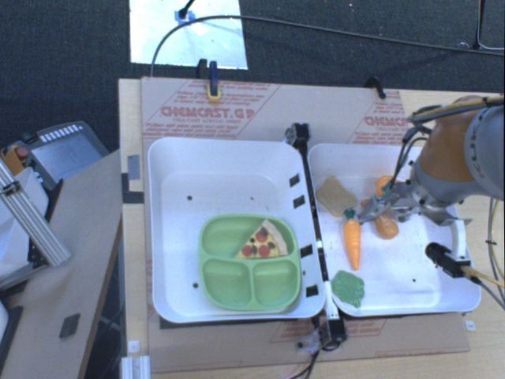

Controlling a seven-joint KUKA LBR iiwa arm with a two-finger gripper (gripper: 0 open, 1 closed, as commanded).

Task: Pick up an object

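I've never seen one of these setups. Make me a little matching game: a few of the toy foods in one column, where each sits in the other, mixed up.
Things:
1. pizza slice
2. carrot
3. green leafy piece
4. tan bread slice

Places:
A. right bin, near front edge
B. on the green divided plate, left bin
C. right bin, towards the back left
D. right bin, middle, lying lengthwise beside the hand

Pairs: 1-B, 2-D, 3-A, 4-C
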